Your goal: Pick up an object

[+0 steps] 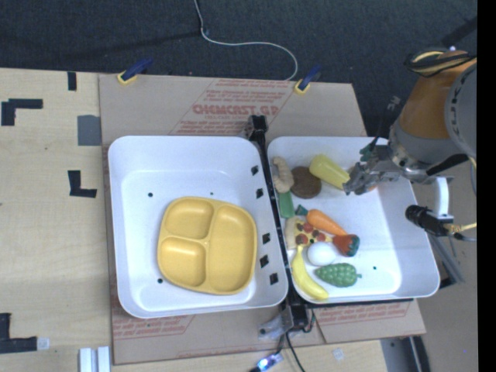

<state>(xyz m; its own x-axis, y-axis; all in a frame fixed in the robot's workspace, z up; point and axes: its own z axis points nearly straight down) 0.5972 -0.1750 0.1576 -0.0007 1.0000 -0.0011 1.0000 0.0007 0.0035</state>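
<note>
Overhead slanted view of two white bins on a cardboard-covered bench. The gripper (358, 182) hangs over the far part of the right bin (387, 277), carried by the grey arm with its orange band (434, 99) entering from the right; whether its fingers stand apart or together cannot be told at this angle, and nothing is seen between them. Just left of the fingertips lies a yellow oblong object (328, 170), close to them or touching; contact cannot be judged. Farther left sit a brown round piece (306, 184) and a tan object (282, 175) against the bin's left wall. Nearer the camera than the fingers lie a carrot (325, 223), a red-and-teal item (346, 244), a white egg (318, 253), a green bumpy cluster (336, 273) and a banana (305, 276). Well to the left of the fingers, the left bin (132, 169) holds a yellow divided plate (208, 244).
</note>
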